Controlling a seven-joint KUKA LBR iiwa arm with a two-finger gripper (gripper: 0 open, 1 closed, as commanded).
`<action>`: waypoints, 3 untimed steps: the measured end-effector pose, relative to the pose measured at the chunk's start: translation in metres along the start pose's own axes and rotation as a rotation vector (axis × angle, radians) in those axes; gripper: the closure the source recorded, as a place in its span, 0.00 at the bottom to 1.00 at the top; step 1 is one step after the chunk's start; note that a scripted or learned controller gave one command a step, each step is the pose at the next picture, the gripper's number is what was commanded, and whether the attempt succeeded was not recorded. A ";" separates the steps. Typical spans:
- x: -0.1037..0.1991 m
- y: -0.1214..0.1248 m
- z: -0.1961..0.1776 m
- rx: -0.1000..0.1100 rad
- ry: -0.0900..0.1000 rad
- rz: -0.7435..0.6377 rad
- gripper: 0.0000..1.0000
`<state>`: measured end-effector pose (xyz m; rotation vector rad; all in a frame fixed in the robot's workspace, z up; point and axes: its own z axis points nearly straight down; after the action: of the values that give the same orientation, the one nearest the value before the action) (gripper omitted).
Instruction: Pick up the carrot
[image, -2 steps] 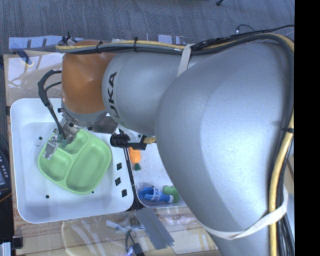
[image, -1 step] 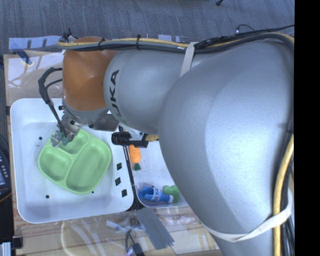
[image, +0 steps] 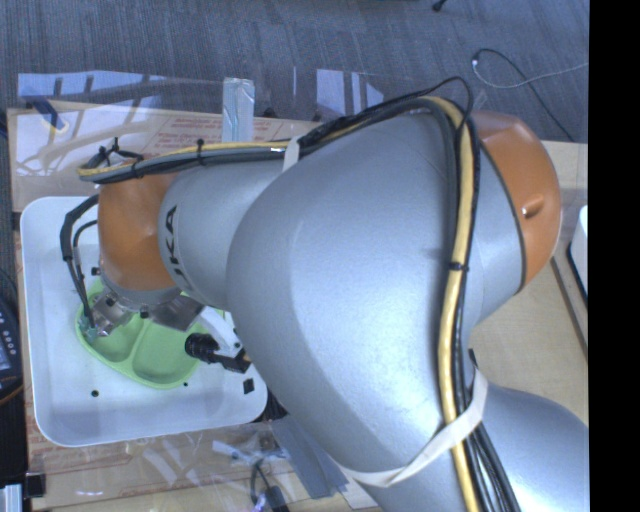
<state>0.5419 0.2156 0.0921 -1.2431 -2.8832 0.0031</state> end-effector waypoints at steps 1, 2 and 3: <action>-0.079 -0.045 -0.124 -0.004 -0.004 -0.102 1.00; -0.119 -0.034 -0.020 -0.016 -0.005 0.147 1.00; -0.029 -0.051 -0.011 -0.029 -0.013 0.360 1.00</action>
<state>0.5247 0.1595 0.1034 -1.7525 -2.6337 -0.0306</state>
